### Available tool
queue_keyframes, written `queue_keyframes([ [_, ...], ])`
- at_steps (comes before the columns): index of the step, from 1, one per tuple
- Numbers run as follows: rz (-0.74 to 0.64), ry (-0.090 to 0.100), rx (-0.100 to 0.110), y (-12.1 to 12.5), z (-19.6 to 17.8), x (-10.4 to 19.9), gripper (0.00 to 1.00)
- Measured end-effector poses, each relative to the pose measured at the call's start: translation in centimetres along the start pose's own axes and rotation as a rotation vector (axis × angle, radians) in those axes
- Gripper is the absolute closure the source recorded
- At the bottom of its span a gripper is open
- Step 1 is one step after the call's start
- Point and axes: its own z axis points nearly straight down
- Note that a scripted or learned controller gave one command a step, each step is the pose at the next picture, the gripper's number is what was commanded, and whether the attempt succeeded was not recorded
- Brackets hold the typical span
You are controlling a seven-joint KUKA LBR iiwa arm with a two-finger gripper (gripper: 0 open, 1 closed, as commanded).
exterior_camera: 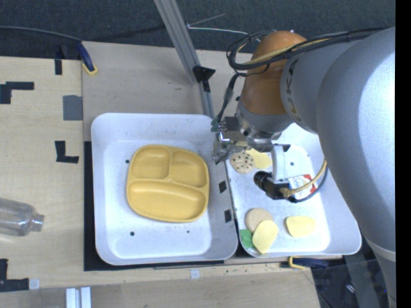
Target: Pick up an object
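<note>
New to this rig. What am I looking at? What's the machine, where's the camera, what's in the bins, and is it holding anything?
There is one camera, fixed above the bench and looking down at a slant. The big grey shape with the orange band is a robot arm reaching in from the right. Its gripper hangs at the divider between two shallow white bins.

The left bin holds a yellow divided plate. The right bin holds a speckled cookie close to the gripper, a tan round piece, two yellow pieces and a green scrap. A clear bottle lies on the bench at the far left.

From this view I can't tell whether the gripper holds anything.
</note>
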Motion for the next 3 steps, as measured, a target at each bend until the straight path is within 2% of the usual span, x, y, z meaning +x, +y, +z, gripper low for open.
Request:
queue_keyframes([
  [1, 0.003, 0.000, 0.002, -4.7, -0.3, -0.2, 1.00],
  [2, 0.004, -0.001, -0.004, 0.1, 0.0, -4.4, 1.00],
  [3, 0.001, 0.002, 0.004, -9.7, 0.1, -0.6, 1.00],
])
